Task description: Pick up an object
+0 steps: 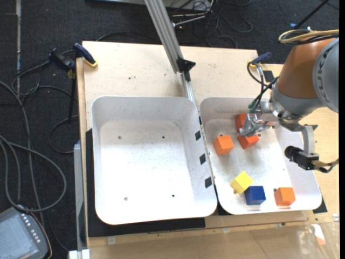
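My gripper (249, 129) reaches down into the upper part of the right bin (302, 169). It stands directly over a red block (249, 141), and a second red piece (240, 121) shows just behind it to the left. Whether either red piece is gripped is hidden by the gripper body. An orange cube (223, 144) lies a little to the left of the gripper. Nearer the front of the same bin lie a yellow cube (241, 181), a blue cube (255, 195) and another orange cube (284, 196).
The left bin (108, 144) sits beside the right one, their walls meeting at a ridge with black clips (204, 158). A slanted metal bar (164, 28) runs from the bench's far edge to that ridge. Cables and a black fitting (302, 156) hang off the wrist at the right.
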